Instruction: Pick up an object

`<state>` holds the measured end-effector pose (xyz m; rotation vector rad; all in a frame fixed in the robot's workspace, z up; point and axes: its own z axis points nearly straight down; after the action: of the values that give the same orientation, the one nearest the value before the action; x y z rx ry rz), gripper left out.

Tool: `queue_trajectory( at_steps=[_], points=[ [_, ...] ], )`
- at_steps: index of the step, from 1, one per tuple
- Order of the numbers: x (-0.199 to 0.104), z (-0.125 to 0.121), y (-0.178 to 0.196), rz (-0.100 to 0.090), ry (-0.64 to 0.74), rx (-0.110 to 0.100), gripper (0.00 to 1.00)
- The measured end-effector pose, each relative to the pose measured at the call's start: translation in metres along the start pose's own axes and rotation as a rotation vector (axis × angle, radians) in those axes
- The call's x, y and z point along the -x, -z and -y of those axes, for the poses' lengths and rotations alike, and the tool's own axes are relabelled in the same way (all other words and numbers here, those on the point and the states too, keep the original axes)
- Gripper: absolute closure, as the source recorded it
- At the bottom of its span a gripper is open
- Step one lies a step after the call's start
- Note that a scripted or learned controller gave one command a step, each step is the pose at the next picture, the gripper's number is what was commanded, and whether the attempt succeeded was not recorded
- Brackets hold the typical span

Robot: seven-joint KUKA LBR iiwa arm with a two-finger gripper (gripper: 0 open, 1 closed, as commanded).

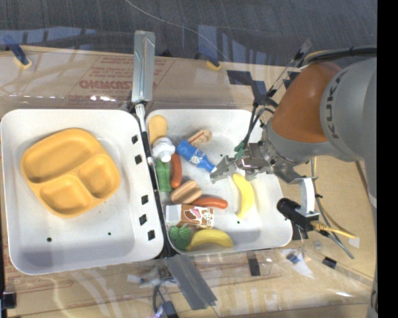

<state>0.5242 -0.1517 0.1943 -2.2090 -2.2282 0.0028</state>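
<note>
One fixed camera looks down at a slant on the bench, far enough to take in both white bins: left bin [13, 197] toward nine o'clock, right bin [268, 227] centre, arm [331, 111] entering from three o'clock.

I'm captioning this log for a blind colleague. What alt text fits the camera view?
A grey-and-orange robot arm lowers its hand into the right bin, beside a banana and a blue bottle among toy foods. The left bin holds a yellow divided tray.
</note>
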Motion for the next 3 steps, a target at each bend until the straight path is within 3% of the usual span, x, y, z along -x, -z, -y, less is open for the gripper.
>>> queue_trajectory(
  at_steps=[1,2,3],
  points=[
    [-0.028,0.040,-0.090,0.001,-0.012,0.008,0.00],
    [-0.029,0.041,-0.083,0.001,-0.006,0.003,1.00],
    [-0.002,0.038,-0.098,-0.002,-0.002,0.009,1.00]
  ],
)
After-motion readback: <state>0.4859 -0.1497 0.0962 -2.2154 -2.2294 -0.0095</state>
